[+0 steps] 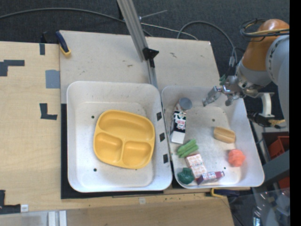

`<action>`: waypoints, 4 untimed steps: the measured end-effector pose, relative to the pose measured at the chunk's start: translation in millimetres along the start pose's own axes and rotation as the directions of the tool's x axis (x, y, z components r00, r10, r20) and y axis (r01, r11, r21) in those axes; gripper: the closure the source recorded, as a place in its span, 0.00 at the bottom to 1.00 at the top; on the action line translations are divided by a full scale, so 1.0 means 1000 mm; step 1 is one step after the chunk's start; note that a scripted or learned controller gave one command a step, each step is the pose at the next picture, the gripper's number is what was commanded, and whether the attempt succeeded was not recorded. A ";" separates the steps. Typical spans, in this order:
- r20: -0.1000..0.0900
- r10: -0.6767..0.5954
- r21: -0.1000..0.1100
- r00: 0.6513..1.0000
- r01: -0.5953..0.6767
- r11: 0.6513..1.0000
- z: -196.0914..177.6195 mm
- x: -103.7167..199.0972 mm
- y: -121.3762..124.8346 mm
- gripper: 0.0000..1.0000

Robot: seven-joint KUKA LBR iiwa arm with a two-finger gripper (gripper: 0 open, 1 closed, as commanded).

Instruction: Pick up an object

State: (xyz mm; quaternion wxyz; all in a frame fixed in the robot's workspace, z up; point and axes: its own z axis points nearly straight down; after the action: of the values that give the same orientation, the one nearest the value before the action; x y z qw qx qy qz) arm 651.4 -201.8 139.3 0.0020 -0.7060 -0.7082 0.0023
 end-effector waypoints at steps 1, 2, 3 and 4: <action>0.002 -0.002 -0.005 1.000 0.002 1.000 -0.014 0.000 0.001 1.00; 0.001 0.001 -0.012 1.000 -0.001 1.000 -0.076 0.006 -0.001 1.00; 0.001 0.001 -0.004 1.000 -0.001 1.000 -0.060 0.006 -0.001 1.00; 0.000 0.000 -0.004 1.000 0.000 1.000 -0.063 0.045 -0.018 1.00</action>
State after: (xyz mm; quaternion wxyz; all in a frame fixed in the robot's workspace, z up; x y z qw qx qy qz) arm 634.1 -156.6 202.9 0.0008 -0.7060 -0.7082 0.0008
